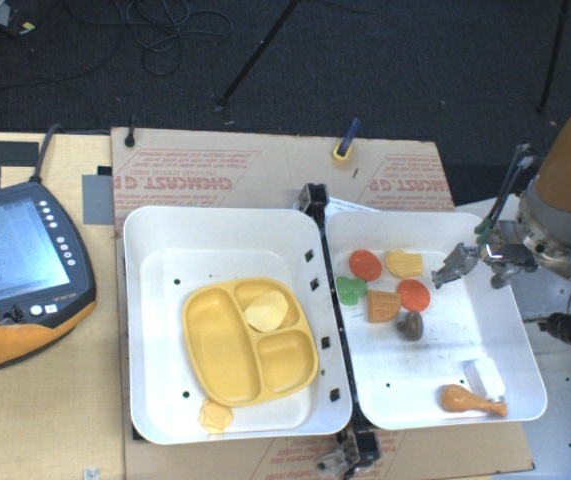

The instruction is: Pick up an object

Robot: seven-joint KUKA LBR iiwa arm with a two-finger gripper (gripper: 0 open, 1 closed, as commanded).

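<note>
The right bin (510, 328) holds several small toy foods: a red ball (365, 264), a yellow piece (403, 263), a green piece (350, 290), an orange wedge (383, 306), a second red ball (414, 295), a dark grey lump (411, 325), an orange drumstick (470, 400) and a white block (484, 377). My gripper (455, 267) hangs over the bin's upper right part, just right of the yellow piece, with its fingers spread open and nothing between them.
The left bin (155, 268) holds a yellow divided tray (215, 353) with a pale round piece (266, 313) in one compartment, and a small yellow piece (216, 417) lies by the bin's front wall. A teach pendant (20, 268) sits at the far left of the bench.
</note>
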